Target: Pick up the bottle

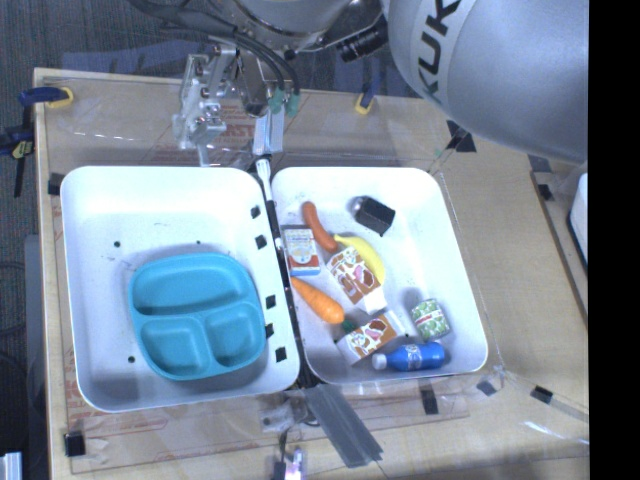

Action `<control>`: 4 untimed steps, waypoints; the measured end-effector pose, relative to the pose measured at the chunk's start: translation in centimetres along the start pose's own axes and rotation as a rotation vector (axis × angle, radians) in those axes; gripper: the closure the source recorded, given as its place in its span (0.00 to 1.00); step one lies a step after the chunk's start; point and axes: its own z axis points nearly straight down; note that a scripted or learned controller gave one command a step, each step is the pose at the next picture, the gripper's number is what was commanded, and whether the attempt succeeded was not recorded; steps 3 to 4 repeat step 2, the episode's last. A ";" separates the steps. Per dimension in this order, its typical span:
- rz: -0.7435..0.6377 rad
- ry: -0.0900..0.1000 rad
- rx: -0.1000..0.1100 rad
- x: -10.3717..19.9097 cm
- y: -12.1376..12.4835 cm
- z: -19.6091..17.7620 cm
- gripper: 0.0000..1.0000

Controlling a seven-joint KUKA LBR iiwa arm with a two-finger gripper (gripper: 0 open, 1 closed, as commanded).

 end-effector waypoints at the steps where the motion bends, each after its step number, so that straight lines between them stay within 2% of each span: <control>1: 0.486 -0.003 -0.001 -1.9 1.0 0.0 1.00; 2: -0.529 -0.009 0.000 -1.9 1.9 -0.1 1.00; 4: -0.529 -0.009 0.000 -1.9 1.9 -0.1 1.00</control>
